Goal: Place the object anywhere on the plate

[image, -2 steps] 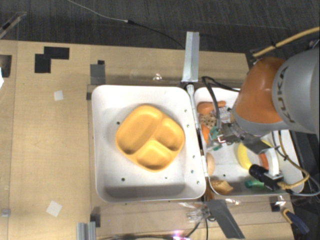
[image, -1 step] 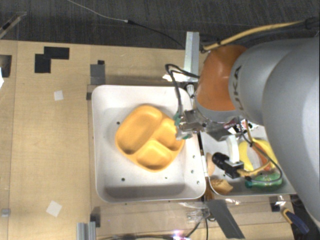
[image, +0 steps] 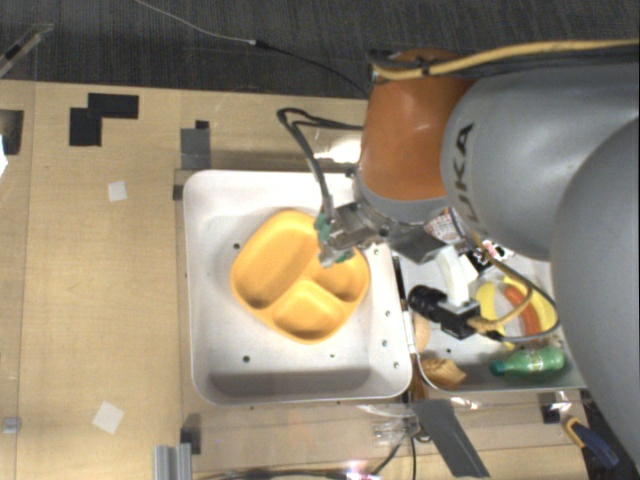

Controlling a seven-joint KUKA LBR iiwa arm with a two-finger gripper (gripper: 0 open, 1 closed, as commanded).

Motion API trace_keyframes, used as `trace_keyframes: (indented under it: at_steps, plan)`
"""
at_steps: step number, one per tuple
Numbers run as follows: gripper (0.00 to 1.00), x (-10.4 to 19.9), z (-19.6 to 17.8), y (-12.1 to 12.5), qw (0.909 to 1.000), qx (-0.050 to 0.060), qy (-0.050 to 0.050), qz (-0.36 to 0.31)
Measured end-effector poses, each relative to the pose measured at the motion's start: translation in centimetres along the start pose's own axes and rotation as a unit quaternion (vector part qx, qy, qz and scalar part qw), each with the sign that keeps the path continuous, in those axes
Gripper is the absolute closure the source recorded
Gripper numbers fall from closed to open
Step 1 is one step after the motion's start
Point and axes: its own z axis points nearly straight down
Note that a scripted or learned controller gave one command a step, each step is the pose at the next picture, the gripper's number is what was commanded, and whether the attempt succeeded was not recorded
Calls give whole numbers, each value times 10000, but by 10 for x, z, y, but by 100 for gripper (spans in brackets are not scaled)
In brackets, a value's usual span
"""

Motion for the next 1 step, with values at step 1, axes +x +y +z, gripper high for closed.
trace_keyframes:
  at_steps: [1]
  plan:
    - [0,-2,1,-1,10000,15,-6,13]
